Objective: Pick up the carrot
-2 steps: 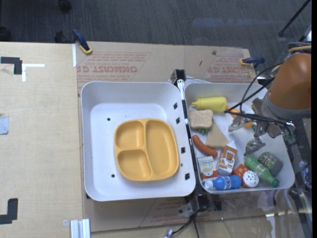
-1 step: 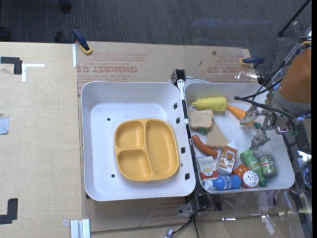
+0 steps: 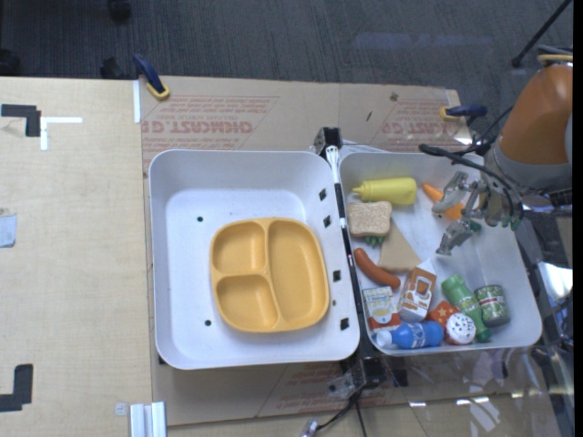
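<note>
Orange against white plastic, the carrot (image 3: 434,191) lies near the far wall of the right bin (image 3: 512,271), just right of the yellow mustard bottle (image 3: 386,189). We see the gripper (image 3: 458,219) low over that bin, close beside the carrot, with something orange showing at its upper finger; whether the pincer is spread or pressed together we cannot tell, nor whether it pinches anything. Below the mustard bottle sit a slice of bread (image 3: 370,218), a wedge of cheese (image 3: 399,250) and a sausage (image 3: 376,268); along the near wall crowd a small carton (image 3: 417,296), a blue bottle (image 3: 412,336) and a green can (image 3: 492,304). A yellow divided plate (image 3: 270,273) rests in the left bin (image 3: 173,262).
</note>
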Motion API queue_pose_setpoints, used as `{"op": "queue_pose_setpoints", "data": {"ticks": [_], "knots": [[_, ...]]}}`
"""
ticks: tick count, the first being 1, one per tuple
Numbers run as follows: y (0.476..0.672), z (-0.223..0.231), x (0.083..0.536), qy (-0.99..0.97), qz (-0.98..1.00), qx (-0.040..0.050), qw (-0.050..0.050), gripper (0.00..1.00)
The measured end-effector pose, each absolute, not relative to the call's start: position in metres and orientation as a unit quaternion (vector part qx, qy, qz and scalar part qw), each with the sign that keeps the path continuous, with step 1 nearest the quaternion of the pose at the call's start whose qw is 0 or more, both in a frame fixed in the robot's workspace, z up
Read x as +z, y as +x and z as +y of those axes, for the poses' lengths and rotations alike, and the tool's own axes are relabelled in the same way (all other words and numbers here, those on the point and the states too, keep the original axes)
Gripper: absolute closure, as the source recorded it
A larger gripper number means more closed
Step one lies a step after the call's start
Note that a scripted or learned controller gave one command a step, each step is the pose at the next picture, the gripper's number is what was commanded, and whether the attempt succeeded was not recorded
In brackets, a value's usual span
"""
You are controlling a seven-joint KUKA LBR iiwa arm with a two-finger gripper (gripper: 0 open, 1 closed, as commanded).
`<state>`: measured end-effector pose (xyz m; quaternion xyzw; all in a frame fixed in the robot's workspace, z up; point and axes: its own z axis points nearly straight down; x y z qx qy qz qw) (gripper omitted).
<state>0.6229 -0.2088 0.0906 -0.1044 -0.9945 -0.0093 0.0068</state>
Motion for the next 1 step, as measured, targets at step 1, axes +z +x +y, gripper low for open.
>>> {"op": "queue_pose_setpoints", "data": {"ticks": [1], "knots": [[0.6270, -0.2111, 0.1029, -0.104, -0.995, -0.0045, -0.003, 1.00]]}}
